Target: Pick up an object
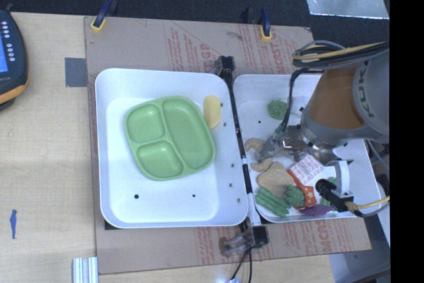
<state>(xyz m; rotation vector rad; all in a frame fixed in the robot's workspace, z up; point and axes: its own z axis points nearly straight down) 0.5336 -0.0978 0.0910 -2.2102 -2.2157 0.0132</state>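
1. We've got two white bins side by side. The left bin (116,142) holds a green divided plate (170,137), with a small yellow piece (212,111) just beside its upper right corner.
2. All the small stuff sits in the right bin (255,93), so we guess that's why the arm (344,99) is reaching in there from the right. The gripper (281,140) is low over the middle of the pile.
3. Fingers: honestly we can't tell if they're spread or closed. The wrist hides most of them, and nothing shows clearly between them.
4. The likely target is in that heap, but we can't say which piece. Near the gripper there's a tan cookie-shaped thing (273,177), and a red-and-white packet (306,171) just right of it.
5. Other candidates: a green bean-like piece (271,201) along the near edge and a green leafy piece (277,107) up top, apart from the rest.
6. Everything is packed tightly, so we figure a clean grab is tricky.
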